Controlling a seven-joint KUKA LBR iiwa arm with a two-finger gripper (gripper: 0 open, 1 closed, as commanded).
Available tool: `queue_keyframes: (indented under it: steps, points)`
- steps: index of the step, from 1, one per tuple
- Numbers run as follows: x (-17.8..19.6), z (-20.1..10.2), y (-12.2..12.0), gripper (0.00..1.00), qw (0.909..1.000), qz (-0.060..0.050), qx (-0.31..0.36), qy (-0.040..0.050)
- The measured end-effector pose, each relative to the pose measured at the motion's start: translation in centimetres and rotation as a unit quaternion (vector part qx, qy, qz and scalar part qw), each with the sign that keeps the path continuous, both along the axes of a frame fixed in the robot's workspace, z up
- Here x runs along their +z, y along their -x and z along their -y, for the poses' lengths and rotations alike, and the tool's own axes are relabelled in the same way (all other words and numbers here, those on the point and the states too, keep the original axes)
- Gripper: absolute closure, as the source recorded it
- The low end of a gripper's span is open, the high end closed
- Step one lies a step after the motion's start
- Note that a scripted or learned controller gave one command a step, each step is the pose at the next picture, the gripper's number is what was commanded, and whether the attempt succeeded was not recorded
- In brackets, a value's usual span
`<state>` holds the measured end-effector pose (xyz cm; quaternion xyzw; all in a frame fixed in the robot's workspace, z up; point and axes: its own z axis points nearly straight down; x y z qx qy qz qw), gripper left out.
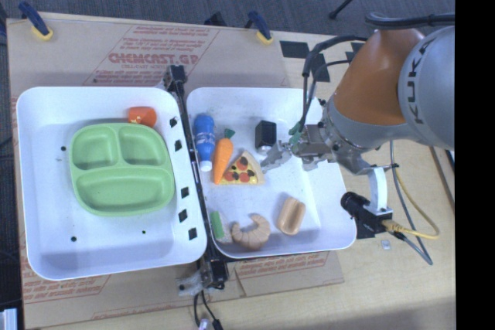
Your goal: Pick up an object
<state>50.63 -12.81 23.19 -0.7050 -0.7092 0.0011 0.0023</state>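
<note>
The camera view looks down on two white bins side by side on the surface (433,259). The right bin (329,232) carries the loose pieces that could be picked: a blue bottle (203,132) with a white cap near the left wall, an orange carrot (223,158) just beside it, a pizza slice (241,169) touching the carrot's lower side, and a small black block (265,134) further right. Along the near edge lie a small green piece (216,226), a croissant (252,231) just beside it, and a tan bread roll (291,214) a little to the right.

The end effector (280,154) hangs low over the right bin, between the black block and the pizza slice, its metal fingers pointing left. Nothing shows between them, and whether they are spread or pressed together cannot be told from this angle. Behind it the grey arm (425,89) with its orange band (375,85) reaches in from the right.

The left bin (39,243) holds a green divided plate (121,168), with a small red-orange piece (141,117) just beyond its far rim.
</note>
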Motion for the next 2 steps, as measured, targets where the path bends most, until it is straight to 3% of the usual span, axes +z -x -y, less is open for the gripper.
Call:
queue_keyframes:
  steps: [1,2]
  points:
    - [-8.8,-2.5,-6.9,0.0,0.9993,0.0,0.037,0.0006]
    - [-13.6,-2.9,-12.3,0.0,0.9974,0.004,-0.072,0.0061]
